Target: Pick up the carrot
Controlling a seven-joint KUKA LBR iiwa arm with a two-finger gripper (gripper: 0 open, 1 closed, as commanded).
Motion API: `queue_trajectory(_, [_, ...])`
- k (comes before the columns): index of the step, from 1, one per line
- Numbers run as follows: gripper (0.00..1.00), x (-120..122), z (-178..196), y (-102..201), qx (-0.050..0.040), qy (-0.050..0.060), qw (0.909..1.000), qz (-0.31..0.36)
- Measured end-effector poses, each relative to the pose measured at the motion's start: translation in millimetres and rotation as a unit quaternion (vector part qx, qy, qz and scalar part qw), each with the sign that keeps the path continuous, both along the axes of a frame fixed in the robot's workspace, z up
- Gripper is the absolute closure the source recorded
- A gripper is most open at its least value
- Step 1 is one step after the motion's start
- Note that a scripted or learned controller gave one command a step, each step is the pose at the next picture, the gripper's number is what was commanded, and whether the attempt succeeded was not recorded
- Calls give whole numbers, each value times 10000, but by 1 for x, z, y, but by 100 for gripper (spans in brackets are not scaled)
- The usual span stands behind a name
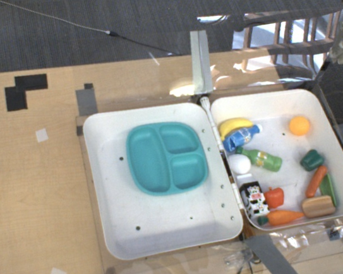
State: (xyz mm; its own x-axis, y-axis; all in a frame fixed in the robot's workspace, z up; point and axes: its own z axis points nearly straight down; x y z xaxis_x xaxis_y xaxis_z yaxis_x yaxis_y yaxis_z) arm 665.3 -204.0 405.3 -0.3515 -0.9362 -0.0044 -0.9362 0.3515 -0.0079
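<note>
Two carrots lie untouched in the right bin, so the reach has not begun; the tool's opening I cannot tell.

No legible text — labels perhaps blurred.

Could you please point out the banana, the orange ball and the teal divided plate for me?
banana [234, 125], camera view, middle of its yellow curve.
orange ball [299, 125], camera view, its centre.
teal divided plate [148, 162], camera view, large left compartment.
</note>
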Motion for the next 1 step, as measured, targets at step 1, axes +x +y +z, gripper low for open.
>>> queue_trajectory(1, [100, -49, -55, -1, -10, 21, 9808, 1950])
